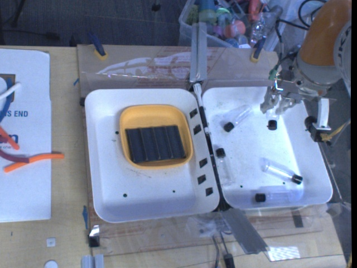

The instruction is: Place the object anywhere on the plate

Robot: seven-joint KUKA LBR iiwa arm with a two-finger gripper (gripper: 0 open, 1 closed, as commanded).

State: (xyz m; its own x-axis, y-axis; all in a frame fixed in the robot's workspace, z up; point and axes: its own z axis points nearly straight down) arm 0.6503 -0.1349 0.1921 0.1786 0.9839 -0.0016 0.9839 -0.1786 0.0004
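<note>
Nearest the camera, in the right bin (321, 191), a clear tube (279, 196) with a black cap lies along the front wall; just behind it a second capped tube (281, 172) lies at a slant. Further back sit a loose black cap (228, 127) and a third clear tube (241, 115), hard to make out against the white floor. The gripper (277, 104) hangs above the bin's far right part, well apart from all the tubes; whether its jaws are parted cannot be told. In the left bin (103, 202) the yellow plate (155, 114) carries a dark ridged block (155, 143)
</note>
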